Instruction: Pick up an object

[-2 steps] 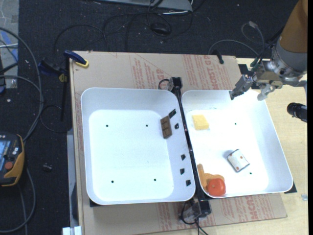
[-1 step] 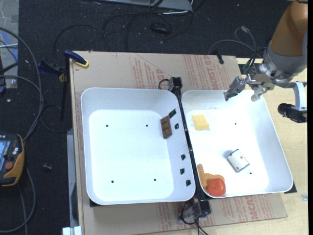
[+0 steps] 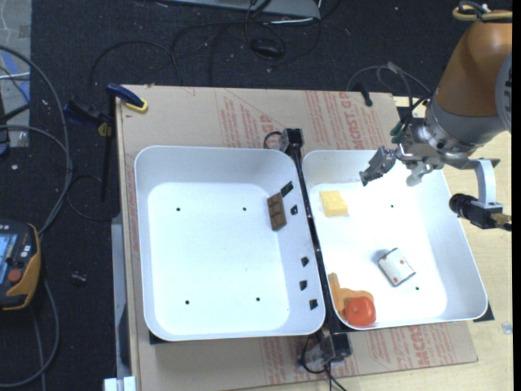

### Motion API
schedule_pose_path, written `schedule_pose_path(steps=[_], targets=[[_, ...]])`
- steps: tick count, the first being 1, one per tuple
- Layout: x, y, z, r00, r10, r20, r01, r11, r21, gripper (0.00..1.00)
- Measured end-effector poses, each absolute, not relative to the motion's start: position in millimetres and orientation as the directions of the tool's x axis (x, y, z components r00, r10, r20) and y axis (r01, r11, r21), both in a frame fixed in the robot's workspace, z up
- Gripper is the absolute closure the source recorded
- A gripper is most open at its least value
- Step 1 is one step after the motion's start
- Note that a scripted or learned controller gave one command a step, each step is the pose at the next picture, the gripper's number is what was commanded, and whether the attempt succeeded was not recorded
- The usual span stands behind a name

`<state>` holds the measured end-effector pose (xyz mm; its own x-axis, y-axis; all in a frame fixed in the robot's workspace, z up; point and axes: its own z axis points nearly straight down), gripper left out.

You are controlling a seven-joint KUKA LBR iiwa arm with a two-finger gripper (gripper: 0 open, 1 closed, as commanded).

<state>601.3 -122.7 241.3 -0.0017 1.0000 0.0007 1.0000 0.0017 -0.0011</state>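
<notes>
Right bin point(image 3: 456, 243): jaws point(image 3: 396, 168) spread near its far edge.

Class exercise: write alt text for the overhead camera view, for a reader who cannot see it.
A grey and orange robot arm's open gripper hovers over the right white bin, which holds a yellow block, a small white object and an orange-red toy. The left white bin holds a brown block.

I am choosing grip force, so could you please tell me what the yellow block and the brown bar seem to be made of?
The yellow block looks like soft matte foam or sponge: pale, dull, no glint. The brown bar looks like matte wood or plastic, dark and flat; the view leaves that open.
</notes>
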Motion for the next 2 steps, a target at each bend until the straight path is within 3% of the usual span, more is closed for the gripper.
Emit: schedule_pose_path(steps=[1, 2], targets=[[582.9, -77, 268, -0.004, 1.000, 0.001, 1.000, 0.004, 0.002, 0.00], [617.3, -96, 176, 0.001, 1.000, 0.000, 1.000, -0.001, -0.009, 0.00]])
